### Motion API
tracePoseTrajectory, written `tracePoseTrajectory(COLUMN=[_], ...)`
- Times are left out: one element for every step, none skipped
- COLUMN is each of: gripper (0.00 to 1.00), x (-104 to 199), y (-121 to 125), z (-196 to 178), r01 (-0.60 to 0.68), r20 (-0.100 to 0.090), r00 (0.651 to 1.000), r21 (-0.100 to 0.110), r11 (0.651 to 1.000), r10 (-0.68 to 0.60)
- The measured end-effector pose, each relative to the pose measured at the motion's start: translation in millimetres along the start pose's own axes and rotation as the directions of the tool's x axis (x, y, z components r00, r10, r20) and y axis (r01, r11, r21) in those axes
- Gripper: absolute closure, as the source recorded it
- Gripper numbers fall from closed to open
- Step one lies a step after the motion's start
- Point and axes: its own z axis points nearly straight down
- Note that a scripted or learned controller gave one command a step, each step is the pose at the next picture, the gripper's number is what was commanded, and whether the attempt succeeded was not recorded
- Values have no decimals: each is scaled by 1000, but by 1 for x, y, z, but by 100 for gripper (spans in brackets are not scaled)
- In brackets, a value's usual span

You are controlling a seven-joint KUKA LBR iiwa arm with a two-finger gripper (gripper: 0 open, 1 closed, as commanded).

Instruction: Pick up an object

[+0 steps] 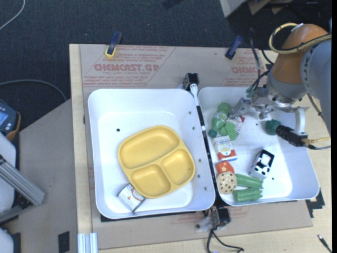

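Gripper: upper part of right bin, low over the toys; whether spread or pressed, cannot tell.
Nearest object: green toy, just left of gripper, apart from it.
Left bin: yellow divided plate, small carton at its lower-left edge.
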Motion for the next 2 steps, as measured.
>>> tracePoseTrajectory(gripper=[100, 100], x=[1, 0], y=[3, 12], z=[-14, -61], r01=[2, -1], r20=[1, 4], r00=[1000, 1000], r21=[-11, -6], r11=[1000, 1000], r10=[-2, 1])
